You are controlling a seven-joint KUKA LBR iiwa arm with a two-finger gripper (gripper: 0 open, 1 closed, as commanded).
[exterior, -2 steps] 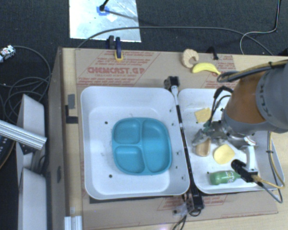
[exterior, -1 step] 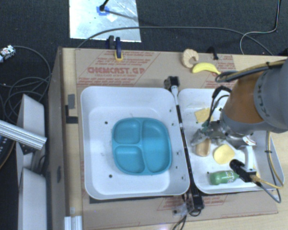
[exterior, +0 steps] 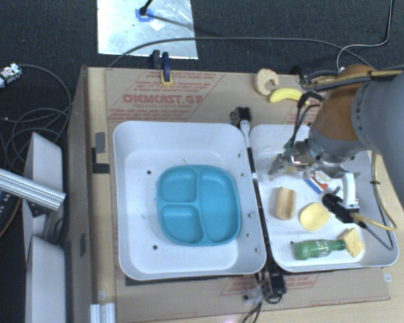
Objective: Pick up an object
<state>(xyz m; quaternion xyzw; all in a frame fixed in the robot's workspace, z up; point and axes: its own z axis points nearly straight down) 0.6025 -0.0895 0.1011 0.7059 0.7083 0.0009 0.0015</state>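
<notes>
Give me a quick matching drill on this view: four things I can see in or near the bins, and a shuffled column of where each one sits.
Things:
1. blue divided plate
2. green bottle
3. banana
4. gripper

Places:
A. on the cardboard behind the right bin
B. in the left bin
C. lying on its side at the near edge of the right bin
D. low over the far left part of the right bin

Pairs: 1-B, 2-C, 3-A, 4-D
</notes>
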